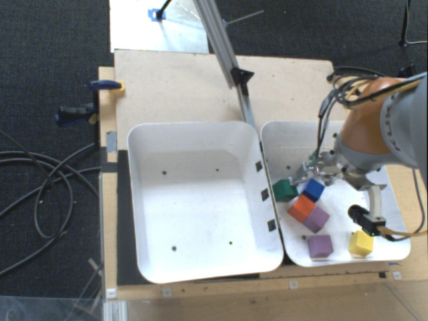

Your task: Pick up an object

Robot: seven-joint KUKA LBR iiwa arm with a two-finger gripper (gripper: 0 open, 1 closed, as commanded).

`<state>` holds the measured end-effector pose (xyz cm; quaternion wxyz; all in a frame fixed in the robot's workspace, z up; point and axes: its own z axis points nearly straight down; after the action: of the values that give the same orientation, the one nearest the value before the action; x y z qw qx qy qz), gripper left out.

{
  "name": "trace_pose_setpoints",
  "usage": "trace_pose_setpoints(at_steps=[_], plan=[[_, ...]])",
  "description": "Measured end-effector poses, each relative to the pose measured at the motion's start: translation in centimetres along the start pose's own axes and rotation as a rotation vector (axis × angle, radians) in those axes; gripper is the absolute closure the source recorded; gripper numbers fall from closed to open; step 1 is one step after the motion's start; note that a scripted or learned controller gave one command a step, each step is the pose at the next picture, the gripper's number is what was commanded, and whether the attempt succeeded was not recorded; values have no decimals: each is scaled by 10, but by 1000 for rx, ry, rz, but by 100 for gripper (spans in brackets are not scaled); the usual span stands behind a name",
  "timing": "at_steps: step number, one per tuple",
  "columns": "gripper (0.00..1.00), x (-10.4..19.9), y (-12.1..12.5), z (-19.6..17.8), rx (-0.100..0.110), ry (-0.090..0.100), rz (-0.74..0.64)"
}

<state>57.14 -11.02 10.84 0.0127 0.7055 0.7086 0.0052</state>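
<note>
Jaws (pixel 309 174) hover just above blue block (pixel 313 189).

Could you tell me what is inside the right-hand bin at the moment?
The right bin holds a green block, blue block, orange block, two purple blocks and a yellow block. The arm hides part of the floor.

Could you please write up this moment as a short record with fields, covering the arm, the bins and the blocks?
arm: grey with orange band, reaching in from the right over the right bin
gripper: gripper low above the block cluster, near the blue block and green block
other blocks, right bin: orange block, light purple block, darker purple block, yellow block
grouping: green, blue, orange and light purple close together; darker purple and yellow apart, nearer the front edge
left bin: left bin, white, shallow
grasp: none visible
</note>
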Motion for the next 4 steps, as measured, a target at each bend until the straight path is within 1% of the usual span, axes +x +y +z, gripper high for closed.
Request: trace_pose_setpoints(at_steps=[1,3,4], plan=[[0,6,-36,1,-2,-1,2],[0,8,-49,1,-8,-5,7],[0,8,-49,1,-7,-5,7]])
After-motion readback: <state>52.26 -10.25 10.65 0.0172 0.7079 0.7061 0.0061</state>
